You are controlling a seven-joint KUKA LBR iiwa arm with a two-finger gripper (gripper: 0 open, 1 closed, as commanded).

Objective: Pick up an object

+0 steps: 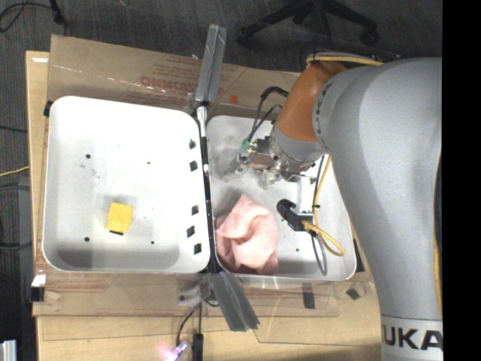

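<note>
- While the arm (376, 164) reaches in from the right, it covers a good chunk of the right bin (225, 138), orange band up near that bin's far right corner.
- Gripper (259, 164) sits low over the far half of the right bin, roughly mid-width, with cables and a small connector block hanging around it.
- Honestly can't tell if it's open or closed, the wrist hardware blocks the business end, and I don't see anything caught in it.
- Pink cloth (248, 239) lies crumpled against the right bin's near edge, toward its left wall, just beside the gripper on the near side but not obviously touching it.
- Yellow block (119, 218) sits on its own in the left bin (113, 119), toward the near left corner, well apart from the arm.
- Both bins rest on cardboard (120, 59) on the bench, with a grey divider bar (210, 59) running between them.
</note>
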